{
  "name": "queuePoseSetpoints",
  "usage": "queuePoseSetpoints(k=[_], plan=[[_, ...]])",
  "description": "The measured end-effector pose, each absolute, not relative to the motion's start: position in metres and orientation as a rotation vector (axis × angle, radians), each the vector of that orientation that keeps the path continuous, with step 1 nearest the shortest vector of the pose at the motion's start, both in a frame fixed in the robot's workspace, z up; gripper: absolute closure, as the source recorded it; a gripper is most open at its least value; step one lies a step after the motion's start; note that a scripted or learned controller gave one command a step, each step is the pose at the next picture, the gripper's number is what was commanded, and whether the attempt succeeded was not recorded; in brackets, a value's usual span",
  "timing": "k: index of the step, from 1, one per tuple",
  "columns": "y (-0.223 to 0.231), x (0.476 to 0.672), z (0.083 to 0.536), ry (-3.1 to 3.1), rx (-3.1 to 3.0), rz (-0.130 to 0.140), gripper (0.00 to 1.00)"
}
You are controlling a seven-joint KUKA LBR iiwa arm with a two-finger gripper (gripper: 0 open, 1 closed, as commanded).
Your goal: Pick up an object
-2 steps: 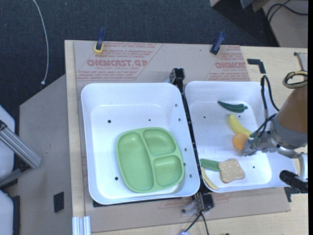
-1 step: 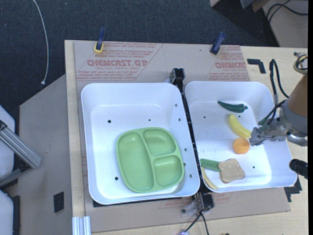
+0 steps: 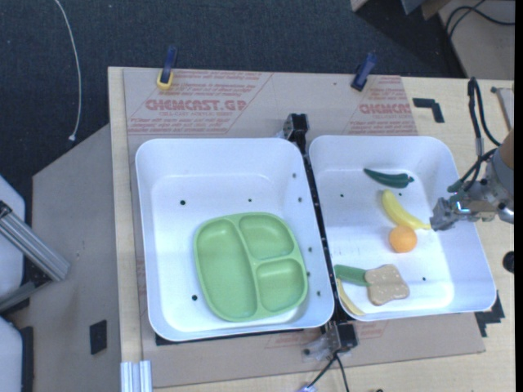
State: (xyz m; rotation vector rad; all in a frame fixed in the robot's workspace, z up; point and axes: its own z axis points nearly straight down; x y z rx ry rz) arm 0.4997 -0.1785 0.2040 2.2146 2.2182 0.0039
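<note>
The right bin (image 3: 433, 149) holds a dark green pepper (image 3: 390, 178), a yellow banana (image 3: 400, 211), an orange ball (image 3: 402, 240), a slice of toast (image 3: 386, 285) and a green piece (image 3: 351, 273) beside it. My gripper (image 3: 448, 212) hovers at the bin's right side, just right of the banana's lower end and above the orange ball. I see nothing between its fingers.
The left bin (image 3: 163, 170) holds a green divided plate (image 3: 250, 265). A black clamp (image 3: 296, 126) sits where the bins meet at the back. Blue clips (image 3: 363, 71) and cables lie at the bench's far edge.
</note>
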Motion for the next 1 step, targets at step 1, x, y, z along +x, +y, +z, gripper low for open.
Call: queuePoseSetpoints(k=[1], plan=[[-0.1267, 0.4969, 0.2182, 2.228, 2.214, 0.004, 1.00]])
